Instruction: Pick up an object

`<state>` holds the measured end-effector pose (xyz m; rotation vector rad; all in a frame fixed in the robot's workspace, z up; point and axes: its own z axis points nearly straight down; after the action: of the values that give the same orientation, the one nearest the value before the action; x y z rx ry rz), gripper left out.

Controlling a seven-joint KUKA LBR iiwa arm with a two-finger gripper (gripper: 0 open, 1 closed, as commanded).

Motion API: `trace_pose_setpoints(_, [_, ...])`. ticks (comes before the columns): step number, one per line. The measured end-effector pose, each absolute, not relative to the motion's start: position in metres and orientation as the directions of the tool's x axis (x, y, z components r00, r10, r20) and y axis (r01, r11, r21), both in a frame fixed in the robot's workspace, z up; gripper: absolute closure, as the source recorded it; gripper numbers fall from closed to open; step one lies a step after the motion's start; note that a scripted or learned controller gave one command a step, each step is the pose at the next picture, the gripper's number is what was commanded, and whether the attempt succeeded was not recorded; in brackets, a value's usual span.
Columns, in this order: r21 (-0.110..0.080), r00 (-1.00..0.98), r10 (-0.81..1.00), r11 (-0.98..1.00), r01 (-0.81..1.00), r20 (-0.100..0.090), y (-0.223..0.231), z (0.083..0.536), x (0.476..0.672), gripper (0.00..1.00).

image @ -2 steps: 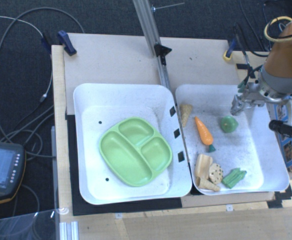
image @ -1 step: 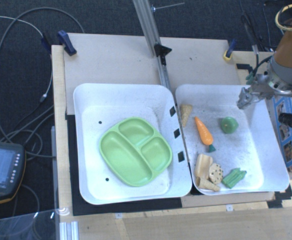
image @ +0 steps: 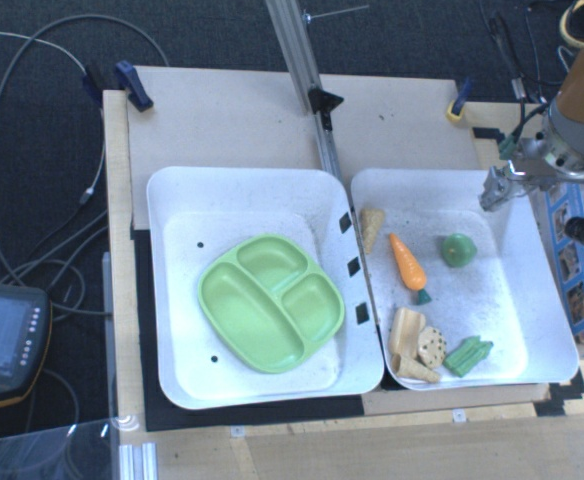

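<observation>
The claw [image: 496, 190] sits over the upper right edge of the right bin [image: 532, 298], w/ the arm [image: 577, 118] coming in from the right side. Can't tell its state from this angle tbh, it's just a small grey metal blob, and nothing shows gripped in it.

Right bin has all the small stuff. Green ball [image: 459, 250] is nearest the claw, below and a bit left of it, not touching. Orange carrot [image: 407, 262] lies at a slant towards the middle, left of the ball. Beige cone-ish thing [image: 372, 227] is by the bin's left wall, near the top. Down at the bottom: a tan block [image: 406, 331], a spotted die-looking piece [image: 432, 345] right beside it, and a green leafy-looking toy [image: 468, 355] just right of those, all bunched close together.

Left bin [image: 172, 218] holds a light green divided plate [image: 271, 301], 3 compartments, lying flat approx in the middle.

Both bins sit side by side on the counter [image: 232, 118]. A metal pole [image: 290, 28] runs down from the top to btw the bins.
</observation>
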<state>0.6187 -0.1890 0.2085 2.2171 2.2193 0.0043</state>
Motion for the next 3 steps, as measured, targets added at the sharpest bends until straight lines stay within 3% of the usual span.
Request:
trace_pose_setpoints(1, [-0.003, -0.004, 1.000, 0.004, 1.000, 0.003, -0.143, 0.204, 0.597, 1.00])
trace_pose_setpoints(3, [-0.001, -0.006, 1.000, 0.006, 1.000, 0.004, -0.053, 0.219, 0.571, 1.00])
